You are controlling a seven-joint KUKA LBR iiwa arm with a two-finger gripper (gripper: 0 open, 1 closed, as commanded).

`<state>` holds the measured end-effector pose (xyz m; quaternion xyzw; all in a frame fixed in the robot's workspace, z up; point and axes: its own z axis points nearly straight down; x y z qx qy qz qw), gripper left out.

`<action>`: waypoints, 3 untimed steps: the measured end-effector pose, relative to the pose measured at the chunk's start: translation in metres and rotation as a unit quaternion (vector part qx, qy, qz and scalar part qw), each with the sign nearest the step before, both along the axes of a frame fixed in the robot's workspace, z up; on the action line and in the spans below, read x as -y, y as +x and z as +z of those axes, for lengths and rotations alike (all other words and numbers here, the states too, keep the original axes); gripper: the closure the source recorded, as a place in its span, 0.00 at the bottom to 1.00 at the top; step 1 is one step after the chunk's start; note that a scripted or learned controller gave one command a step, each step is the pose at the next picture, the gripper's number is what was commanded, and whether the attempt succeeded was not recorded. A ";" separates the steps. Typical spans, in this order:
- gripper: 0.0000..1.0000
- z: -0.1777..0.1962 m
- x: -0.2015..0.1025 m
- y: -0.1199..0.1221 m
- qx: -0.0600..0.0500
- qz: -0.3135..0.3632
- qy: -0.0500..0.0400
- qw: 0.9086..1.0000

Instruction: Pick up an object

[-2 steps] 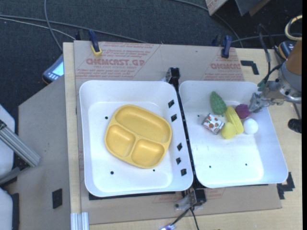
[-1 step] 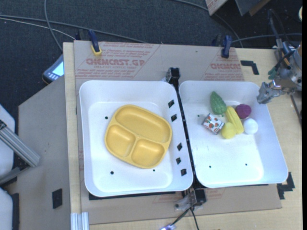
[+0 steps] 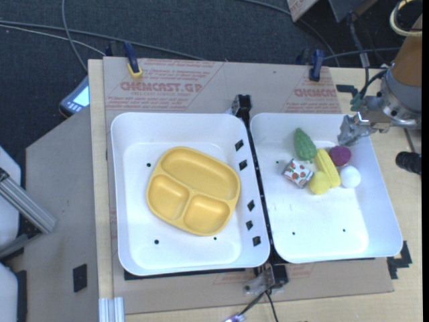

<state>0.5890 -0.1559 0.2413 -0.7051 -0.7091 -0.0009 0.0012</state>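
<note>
- The gripper (image 3: 351,130) hangs at the right bin's (image 3: 322,240) far right edge, just above a purple object (image 3: 340,155); whether it is wide or narrow, I cannot tell.
- Green (image 3: 303,143), yellow (image 3: 324,172), white (image 3: 350,177) and patterned (image 3: 298,172) objects cluster beside it.
- The left bin (image 3: 134,247) holds a yellow divided tray (image 3: 193,190).

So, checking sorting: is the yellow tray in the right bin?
No, the yellow tray lies in the left bin, apart from the toys.

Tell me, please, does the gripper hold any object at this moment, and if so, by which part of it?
Nothing is held. The gripper hovers above the right bin's far edge, close to the purple object, with nothing between its fingers.
</note>
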 end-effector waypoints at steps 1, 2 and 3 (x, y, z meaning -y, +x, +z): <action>1.00 -0.010 -0.047 0.010 -0.001 0.000 0.000 1.000; 1.00 -0.012 -0.092 0.014 -0.001 0.000 0.000 1.000; 1.00 -0.022 -0.147 0.028 0.000 0.000 0.000 1.000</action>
